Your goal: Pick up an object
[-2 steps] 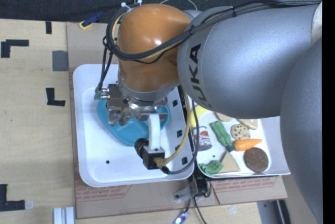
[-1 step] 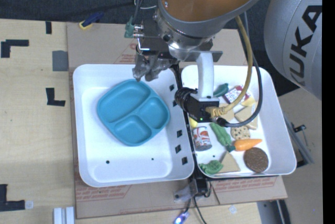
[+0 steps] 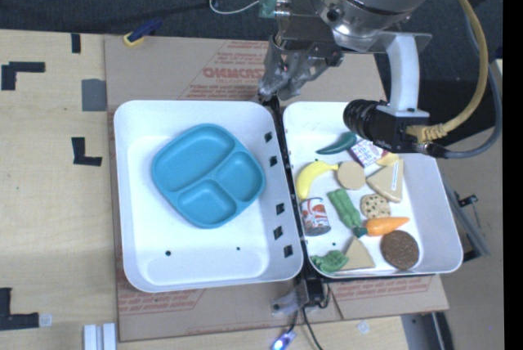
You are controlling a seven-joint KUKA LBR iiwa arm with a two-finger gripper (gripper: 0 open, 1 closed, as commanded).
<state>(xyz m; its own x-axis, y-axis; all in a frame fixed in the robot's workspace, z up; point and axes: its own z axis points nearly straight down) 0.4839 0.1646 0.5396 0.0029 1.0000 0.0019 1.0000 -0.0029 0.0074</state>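
My gripper point(image 3: 274, 91) hangs high over the far end of the divider between the two white bins, with nothing visibly in it. The right bin point(image 3: 441, 258) holds toy food: a yellow banana point(image 3: 313, 175), a dark green chili point(image 3: 335, 145), a small can point(image 3: 315, 216), a green cucumber point(image 3: 345, 208), a cookie point(image 3: 374, 205), an orange carrot point(image 3: 386, 224), a brown round patty point(image 3: 400, 249), a cheese wedge point(image 3: 391, 181) and a leafy green piece point(image 3: 331, 261). All of them lie well in front of and to the right of the gripper.
A blue divided plate point(image 3: 208, 175) lies in the left bin point(image 3: 131, 258). A black cylinder on the arm point(image 3: 376, 121) with a yellow cable overhangs the far part of the right bin. Black clips line the divider point(image 3: 282, 201). Both bins rest on cardboard point(image 3: 188, 70).
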